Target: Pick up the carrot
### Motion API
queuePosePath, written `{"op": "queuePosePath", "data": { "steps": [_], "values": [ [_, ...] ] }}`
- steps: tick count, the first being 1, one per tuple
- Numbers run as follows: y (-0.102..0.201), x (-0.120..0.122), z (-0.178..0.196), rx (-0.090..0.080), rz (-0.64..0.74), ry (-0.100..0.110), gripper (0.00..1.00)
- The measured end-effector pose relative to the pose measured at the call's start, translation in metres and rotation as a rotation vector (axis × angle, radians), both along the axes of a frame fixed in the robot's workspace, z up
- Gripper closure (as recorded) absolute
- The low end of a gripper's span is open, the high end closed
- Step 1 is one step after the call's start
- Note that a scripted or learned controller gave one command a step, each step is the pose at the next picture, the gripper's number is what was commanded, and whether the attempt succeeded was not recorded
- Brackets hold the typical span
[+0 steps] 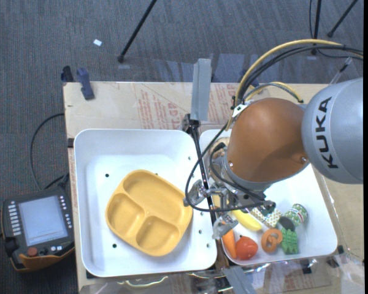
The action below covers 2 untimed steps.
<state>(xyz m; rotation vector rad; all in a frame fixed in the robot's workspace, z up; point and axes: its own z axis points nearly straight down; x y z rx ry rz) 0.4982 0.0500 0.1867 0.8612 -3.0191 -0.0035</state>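
Jaws point(224, 224): low over the right bin's point(327, 225) left edge, grip state cannot be told. Carrot point(229, 244): just beneath, in that bin's near-left corner, touching a red tomato point(246, 247). Left bin point(92, 164): yellow divided plate point(148, 212).

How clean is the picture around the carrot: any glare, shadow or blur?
Camera view: sharp overall, with even light. The arm's orange band shows a soft sheen, not blown out. The arm shadows the right bin around the carrot. The left bin is bright white, with no harsh glare.
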Motion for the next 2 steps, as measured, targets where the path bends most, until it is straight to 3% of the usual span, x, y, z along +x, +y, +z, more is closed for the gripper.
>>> {"op": "queuePosePath", "data": {
  "steps": [1, 2],
  "values": [
    [-0.0480, -0.0094, 0.0000, 0.001, 0.318, 0.000, 0.00],
    [-0.0457, -0.0083, 0.0094, 0.003, 0.314, -0.001, 1.00]
  ]
}}
